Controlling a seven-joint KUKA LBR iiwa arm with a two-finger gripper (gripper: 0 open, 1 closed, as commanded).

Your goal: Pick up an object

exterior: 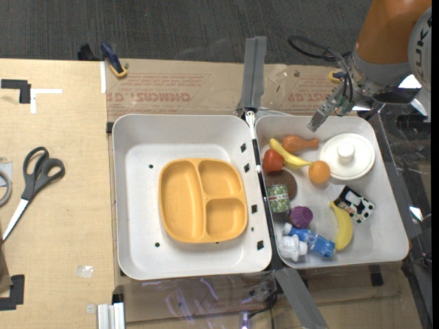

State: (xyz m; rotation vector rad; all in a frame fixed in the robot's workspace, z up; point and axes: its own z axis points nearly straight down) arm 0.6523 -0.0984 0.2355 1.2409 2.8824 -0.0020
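Approach step, by my reading: nothing lifted yet. The pincer (pixel 321 117) hung over the far edge of the right bin (pixel 391 184), tilted; whether it stood open or closed could not be told, and nothing showed in it. Candidate objects lay just below and nearer: a drumstick toy (pixel 300 142), a yellow banana (pixel 288 155), an orange ball (pixel 319 173), a white lid-like disc (pixel 347 154). Next move likely needed a descent onto one piece, clear of its touching neighbours.

Left bin (pixel 130 204) held a yellow divided tray (pixel 203 199). Pale wooden desk (pixel 55 238) carried scissors (pixel 33 178) at left; dark carpet beyond.
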